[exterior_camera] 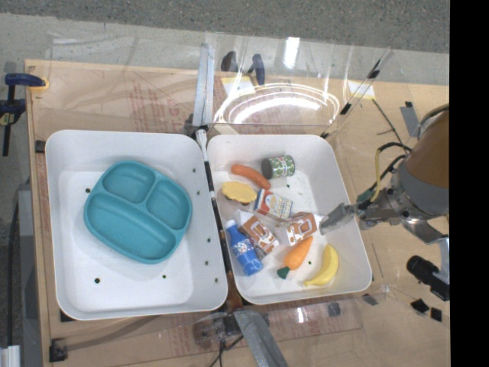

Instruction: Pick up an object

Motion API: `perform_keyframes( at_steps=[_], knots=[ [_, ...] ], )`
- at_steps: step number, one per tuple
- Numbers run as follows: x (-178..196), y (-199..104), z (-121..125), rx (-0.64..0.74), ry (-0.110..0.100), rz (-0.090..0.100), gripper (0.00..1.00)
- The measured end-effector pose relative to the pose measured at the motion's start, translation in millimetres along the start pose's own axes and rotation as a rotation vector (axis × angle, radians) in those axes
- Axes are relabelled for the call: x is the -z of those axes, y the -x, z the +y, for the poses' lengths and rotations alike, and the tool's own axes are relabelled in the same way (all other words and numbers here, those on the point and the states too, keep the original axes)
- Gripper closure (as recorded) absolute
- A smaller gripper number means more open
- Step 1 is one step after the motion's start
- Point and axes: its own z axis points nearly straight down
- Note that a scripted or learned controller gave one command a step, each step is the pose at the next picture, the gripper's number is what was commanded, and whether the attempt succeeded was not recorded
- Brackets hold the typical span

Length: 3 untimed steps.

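Camera view: jaws (330,220) (spread or pinched, cannot tell) hover above the banana (326,267), right bin (348,182).

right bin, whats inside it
The right bin holds a banana, carrot, blue bottle, green can, sausage, a yellow round piece and small packets. Anything under the pile is covered.

Grey arm (428,182) low at the right, hand (336,218) extended leftward, nearly level.
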Motion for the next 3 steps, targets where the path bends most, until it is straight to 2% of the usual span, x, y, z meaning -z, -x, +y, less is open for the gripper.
perform_keyframes(
  at_steps=[1, 2, 3],
  knots=[
    [-157, -10, -1, 0.146, 0.001, -0.001, 0.00],
    [-147, -8, -2, 0.147, -0.001, -0.002, 1.00],
    [-34, -20, 62, 0.144, 0.003, -0.001, 1.00]
  ],
)
